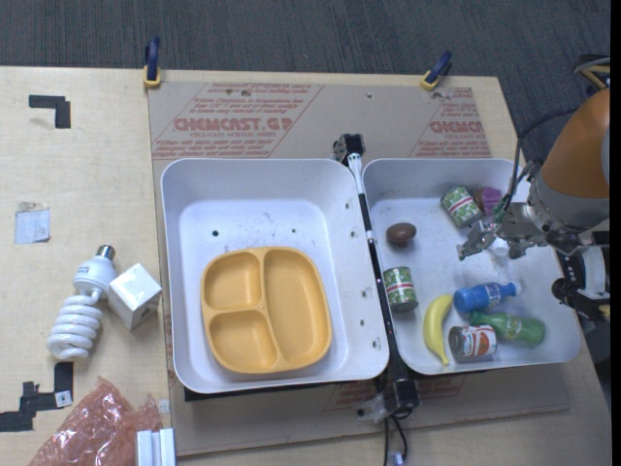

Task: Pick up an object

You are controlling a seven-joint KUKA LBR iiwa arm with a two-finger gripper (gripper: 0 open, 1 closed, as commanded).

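The right bin [427, 187] holds several objects: a green can [460, 205] at the back, a brown oval object [401, 233], a second green can [399, 288], a banana [437, 328], a blue bottle [485, 296], a green bottle [511, 329] and a red-labelled can [473, 343]. My gripper [491, 246] hangs over the right part of this bin, just above the blue bottle and in front of the back green can. Its fingers stand open with nothing between them. A small pink object [491, 198] is partly hidden behind the gripper.
The left bin [184, 260] holds a yellow divided plate [264, 309]. On the bench to the left lie a spiral light bulb [78, 314], a white cube [135, 294] and a red mesh bag [92, 425]. The grey arm with its orange band [582, 158] enters from the right.
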